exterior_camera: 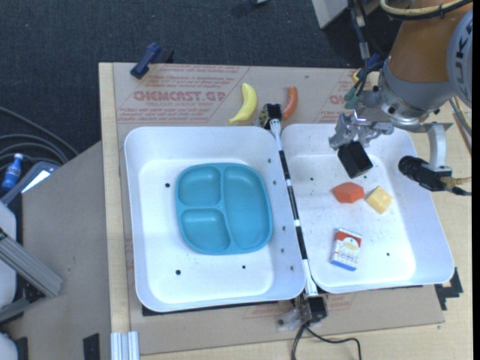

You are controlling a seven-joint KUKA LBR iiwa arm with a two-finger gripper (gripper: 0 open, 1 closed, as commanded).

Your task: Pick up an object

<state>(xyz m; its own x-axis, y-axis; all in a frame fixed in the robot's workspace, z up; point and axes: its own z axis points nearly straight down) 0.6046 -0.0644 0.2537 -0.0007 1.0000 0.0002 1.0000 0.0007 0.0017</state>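
In the right bin [420, 265] lie three small objects. An orange-red piece [348, 193] sits near the middle, with a pale yellow block [379, 199] just to its right. A small white, red and blue box [346, 249] lies nearer the front. My gripper [354, 158] reaches in from the upper right and hangs over the bin's back part, just above and behind the orange-red piece. It looks like one dark block from this angle, and I see nothing held in it.
The left bin [150, 156] holds a blue divided plate [223, 207]. Behind the bins on the board lie a yellow banana [244, 103], an orange carrot-like piece [289, 102] and a blue clip [146, 60]. A black part of the arm [420, 171] juts over the right bin's right side.
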